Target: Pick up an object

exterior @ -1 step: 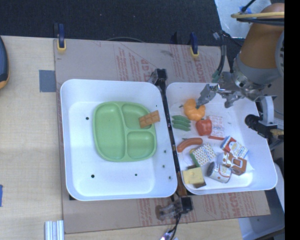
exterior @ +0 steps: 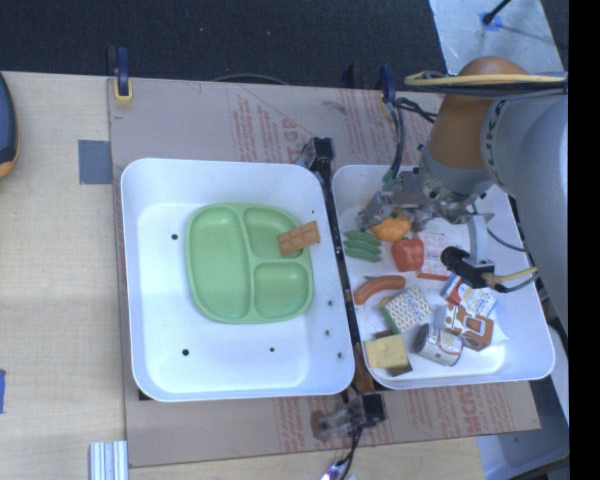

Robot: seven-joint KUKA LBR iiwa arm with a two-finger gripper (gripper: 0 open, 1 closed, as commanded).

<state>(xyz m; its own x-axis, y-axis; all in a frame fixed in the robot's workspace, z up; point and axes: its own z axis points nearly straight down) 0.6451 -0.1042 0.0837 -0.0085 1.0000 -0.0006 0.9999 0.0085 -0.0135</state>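
Low over the back of the right-hand shallow white bin [exterior: 528,363], the arm's jaws [exterior: 392,211] hang just above a small orange toy fruit [exterior: 391,230], how far open I cannot tell, beside green beans [exterior: 361,244].

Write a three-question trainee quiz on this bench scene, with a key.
1. True or false: the green tray lies in the left bin.
2. Which item rests on the green tray? A) the brown cracker B) a spoon C) a cup
3. Fill in: the pincer hangs over the ____ bin, above the orange toy fruit.

Key: 1 true; 2 A; 3 right.
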